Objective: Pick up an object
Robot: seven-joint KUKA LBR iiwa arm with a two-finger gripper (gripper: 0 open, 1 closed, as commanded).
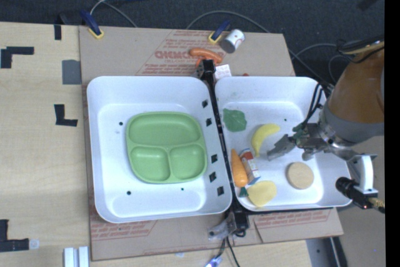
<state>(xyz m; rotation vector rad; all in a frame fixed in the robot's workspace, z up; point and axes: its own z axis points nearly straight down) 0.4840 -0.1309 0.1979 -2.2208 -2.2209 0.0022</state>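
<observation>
My end effector [279, 146], fingers spread and gripping nothing, hovered just beside the yellow banana [265, 134], positioned for approach.

Single fixed overhead camera, slanted down on both bins [100, 134].

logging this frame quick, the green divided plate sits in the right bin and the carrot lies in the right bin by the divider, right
Not quite. The camera view shows the green divided plate in the left bin, alone there, not in the right one. The rest holds: the carrot lies in the right bin, close against the divider.
</observation>
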